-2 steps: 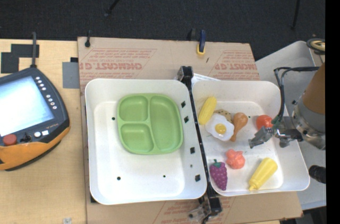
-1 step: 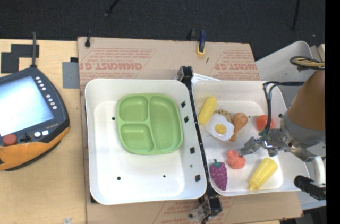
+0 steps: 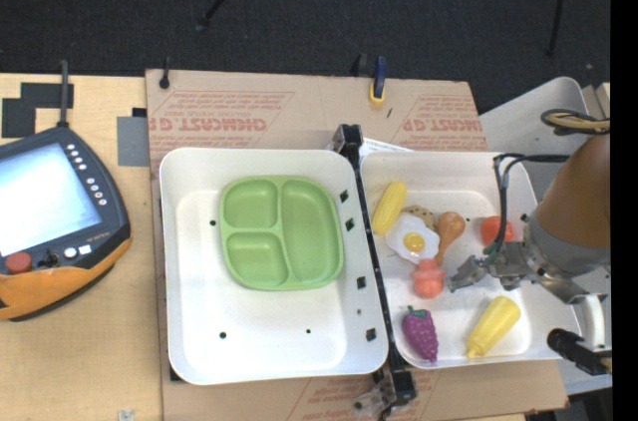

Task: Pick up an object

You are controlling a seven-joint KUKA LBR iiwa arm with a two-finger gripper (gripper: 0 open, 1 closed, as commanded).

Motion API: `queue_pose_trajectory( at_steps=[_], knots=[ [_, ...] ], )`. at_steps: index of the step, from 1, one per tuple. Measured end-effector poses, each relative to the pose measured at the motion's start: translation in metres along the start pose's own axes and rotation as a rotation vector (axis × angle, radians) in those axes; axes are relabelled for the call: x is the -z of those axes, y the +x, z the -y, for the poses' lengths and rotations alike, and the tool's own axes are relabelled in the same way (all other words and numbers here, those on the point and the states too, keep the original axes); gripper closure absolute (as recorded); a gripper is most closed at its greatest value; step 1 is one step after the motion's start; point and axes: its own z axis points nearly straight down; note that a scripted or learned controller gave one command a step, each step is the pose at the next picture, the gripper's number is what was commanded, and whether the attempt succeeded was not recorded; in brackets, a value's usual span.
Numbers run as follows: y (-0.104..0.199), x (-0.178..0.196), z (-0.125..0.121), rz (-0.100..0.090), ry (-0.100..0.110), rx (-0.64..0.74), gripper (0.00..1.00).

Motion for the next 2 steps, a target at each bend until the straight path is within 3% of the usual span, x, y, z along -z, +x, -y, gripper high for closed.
queue_pose_trajectory(
  at_steps=[1,2],
  knots=[
    [0.001,0.002,0.006,-0.009,0.019,-0.008,1.0],
    [0.001,0.044,0.006,-0.006,0.014,0.002,1.0]
  ],
)
